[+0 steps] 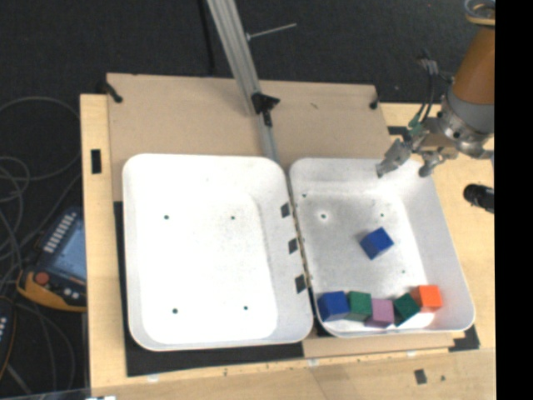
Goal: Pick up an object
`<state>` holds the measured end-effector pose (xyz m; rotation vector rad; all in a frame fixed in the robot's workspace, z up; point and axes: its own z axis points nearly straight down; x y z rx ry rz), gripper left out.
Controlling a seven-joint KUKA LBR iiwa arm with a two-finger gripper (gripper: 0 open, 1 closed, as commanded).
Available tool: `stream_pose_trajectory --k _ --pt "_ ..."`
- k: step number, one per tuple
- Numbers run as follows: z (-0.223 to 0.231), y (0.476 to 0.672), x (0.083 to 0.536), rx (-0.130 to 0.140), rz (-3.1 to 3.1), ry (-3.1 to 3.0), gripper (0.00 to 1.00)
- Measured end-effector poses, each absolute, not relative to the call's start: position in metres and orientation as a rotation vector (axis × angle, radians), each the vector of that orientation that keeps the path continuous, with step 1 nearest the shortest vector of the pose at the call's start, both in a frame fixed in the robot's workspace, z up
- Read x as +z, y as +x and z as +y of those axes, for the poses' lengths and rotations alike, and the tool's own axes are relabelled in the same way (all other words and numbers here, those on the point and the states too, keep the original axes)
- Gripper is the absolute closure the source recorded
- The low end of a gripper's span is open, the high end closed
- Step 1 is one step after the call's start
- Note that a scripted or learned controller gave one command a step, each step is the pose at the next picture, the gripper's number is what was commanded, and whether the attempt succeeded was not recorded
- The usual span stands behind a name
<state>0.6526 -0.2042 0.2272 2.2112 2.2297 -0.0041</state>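
Pincer open, gripping nothing, above right bin (2 o'clock corner); blue cube lies apart at bin centre.

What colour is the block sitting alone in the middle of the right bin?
Blue: the lone block shows clearly in the camera view.

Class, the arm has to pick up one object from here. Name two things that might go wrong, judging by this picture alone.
1. The five blocks along the right bin's near wall sit packed together, so the open gripper may find no room for its fingers.
2. The lone blue cube lies turned at an angle; a misaligned grasp may push it aside.
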Motion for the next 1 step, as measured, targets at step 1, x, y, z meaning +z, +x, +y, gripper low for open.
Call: stream_pose_trajectory --k 1 --pt "-0.2111 0.6103 0.1193 -0.008 2.224 2.226 0.0"
